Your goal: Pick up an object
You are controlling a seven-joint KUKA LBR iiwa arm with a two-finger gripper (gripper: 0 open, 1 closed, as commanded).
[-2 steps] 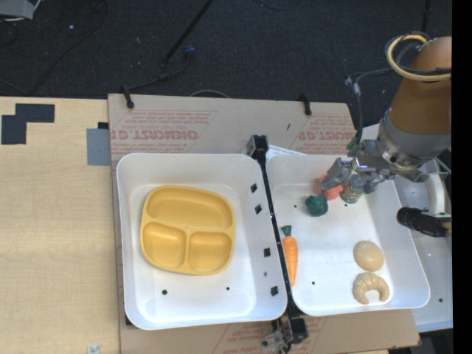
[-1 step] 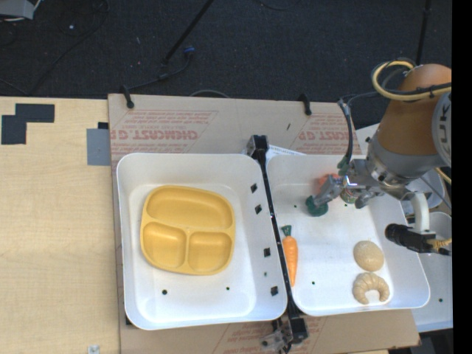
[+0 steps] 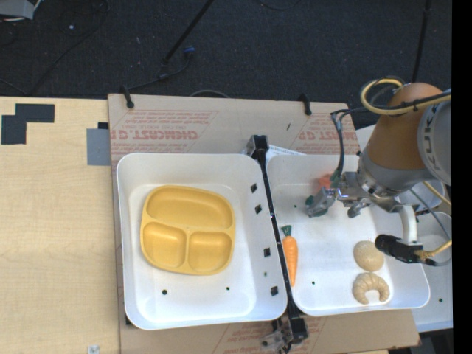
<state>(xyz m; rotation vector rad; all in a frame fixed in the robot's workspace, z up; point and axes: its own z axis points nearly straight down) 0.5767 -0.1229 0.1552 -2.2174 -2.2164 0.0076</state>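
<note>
The arm (image 3: 402, 135) reaches in from the right and hangs over the right bin (image 3: 310, 301), with the gripper (image 3: 338, 200) low near the bin's upper middle. Whether the fingers are open or closed I cannot tell from this slant: there is a dark metal tip on the left and another on the right, but the gap is unclear. Something small and reddish (image 3: 324, 181) sits right at the left tip, touching or just beside it; I cannot say it is between the fingers, so no hold to call yet.

The other candidates are well apart from the gripper. The carrot (image 3: 290, 259) lies along the divider (image 3: 269, 220) at the right bin's left edge. A round bun (image 3: 368, 255) and a croissant (image 3: 371, 287) sit near the lower right corner. In the left bin (image 3: 129, 271) rests a yellow tray (image 3: 188, 229).

Risks from here: if the reddish thing is beside a finger instead of between, closing would nudge it away and the lift would come up empty. It looks small, so a grip on its edge could slip. The cables by the wrist hang close to the bun and could brush it.
</note>
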